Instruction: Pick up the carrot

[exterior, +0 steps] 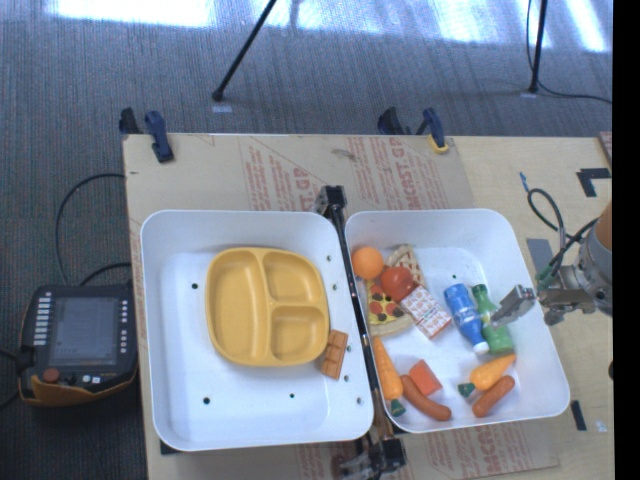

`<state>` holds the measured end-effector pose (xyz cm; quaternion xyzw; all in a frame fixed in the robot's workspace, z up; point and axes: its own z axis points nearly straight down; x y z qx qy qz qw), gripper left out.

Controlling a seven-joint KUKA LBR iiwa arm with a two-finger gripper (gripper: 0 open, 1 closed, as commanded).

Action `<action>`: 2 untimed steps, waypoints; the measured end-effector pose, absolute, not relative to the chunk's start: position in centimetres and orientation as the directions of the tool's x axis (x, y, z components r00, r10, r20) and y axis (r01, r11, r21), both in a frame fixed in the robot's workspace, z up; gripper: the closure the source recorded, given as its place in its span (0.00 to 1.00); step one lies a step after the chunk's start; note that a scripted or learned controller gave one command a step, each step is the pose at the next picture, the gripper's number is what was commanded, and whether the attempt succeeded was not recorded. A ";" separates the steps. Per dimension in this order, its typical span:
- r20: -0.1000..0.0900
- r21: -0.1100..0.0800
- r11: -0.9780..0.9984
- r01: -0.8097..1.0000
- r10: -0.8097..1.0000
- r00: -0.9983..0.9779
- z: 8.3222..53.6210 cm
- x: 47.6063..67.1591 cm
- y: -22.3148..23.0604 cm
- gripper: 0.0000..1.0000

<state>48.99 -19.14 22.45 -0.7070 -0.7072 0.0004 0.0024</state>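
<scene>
- Camera view: the gripper [520, 304] reaches in at the three o'clock edge of the right bin [505, 230], over its rim; whether its fingers are spread or closed I cannot tell, and nothing shows between them.
- The carrot [386, 368] lies lengthwise along the right bin's inner wall at about seven o'clock, green end toward six o'clock, well apart from the gripper.
- A second, shorter carrot-like piece [490, 372] sits at five o'clock in that bin, beside a red sausage [494, 396]; possibly a carrot too, though its shape is hard to read.
- Just below the gripper stand a blue bottle [465, 314] and a green bottle [495, 326], side by side.
- An orange [367, 262] rests at eleven o'clock in the right bin.
- The left bin [180, 408] holds a yellow divided plate [268, 305], with a small brown block [334, 354] at the plate's four o'clock.
</scene>
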 end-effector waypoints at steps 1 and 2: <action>0.004 -0.002 0.214 0.977 0.977 -0.214 8.7 47.5 -21.2 0.00; 0.005 -0.003 0.209 0.978 0.978 -0.209 9.7 47.5 -21.3 1.00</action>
